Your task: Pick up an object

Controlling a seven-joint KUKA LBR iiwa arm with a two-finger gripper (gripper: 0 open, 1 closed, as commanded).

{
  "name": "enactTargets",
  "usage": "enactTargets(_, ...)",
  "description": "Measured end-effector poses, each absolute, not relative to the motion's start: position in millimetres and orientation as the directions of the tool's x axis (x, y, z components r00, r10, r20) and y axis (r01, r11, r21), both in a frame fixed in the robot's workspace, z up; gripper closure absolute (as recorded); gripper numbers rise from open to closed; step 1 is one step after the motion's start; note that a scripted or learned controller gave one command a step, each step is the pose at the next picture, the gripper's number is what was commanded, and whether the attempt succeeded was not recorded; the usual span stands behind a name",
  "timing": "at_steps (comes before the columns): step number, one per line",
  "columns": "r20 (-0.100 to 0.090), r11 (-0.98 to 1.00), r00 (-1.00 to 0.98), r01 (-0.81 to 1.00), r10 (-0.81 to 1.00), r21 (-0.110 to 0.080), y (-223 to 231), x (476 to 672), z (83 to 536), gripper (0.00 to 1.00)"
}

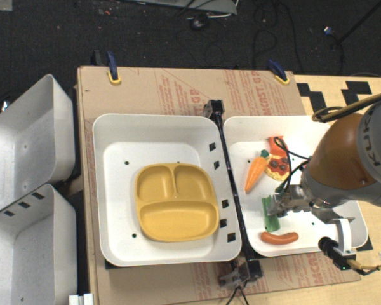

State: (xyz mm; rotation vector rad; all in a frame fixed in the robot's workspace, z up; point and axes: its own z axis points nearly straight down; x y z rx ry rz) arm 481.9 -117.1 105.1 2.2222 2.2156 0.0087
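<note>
- Red-orange sausage (279, 237) nearest the camera, flat on the floor of the right bin (241, 170), close to its front wall; untouched, lying just in front of the gripper.
- Green oblong piece (269, 215) next back, tilted slightly, right beside or under the gripper (286, 203); contact likely, but not clear enough to call a grasp.
- Gripper low over the right bin floor, wrist above it, orange band (343, 157) and grey arm coming in from the right; whether open or closed cannot be told, tip dark and partly masked by the wrist.
- Nothing seen lifted; pick judged not yet done, at the descend-and-close stage, lift remaining.
- Orange carrot (254, 172) further back and left of the gripper, apart from it, leaning toward the bin divider.
- Pizza slice (279, 159) farthest, with red topping, just beside the carrot tip, near the arm's edge.
- Yellow divided plate (176, 202) alone in the left bin (108, 170), well apart from the gripper.
</note>
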Motion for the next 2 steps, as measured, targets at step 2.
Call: enactTargets(2, -0.002, 0.003, -0.003, 1.000, 1.000, 0.007, -113, 491.9, 218, 1.00)
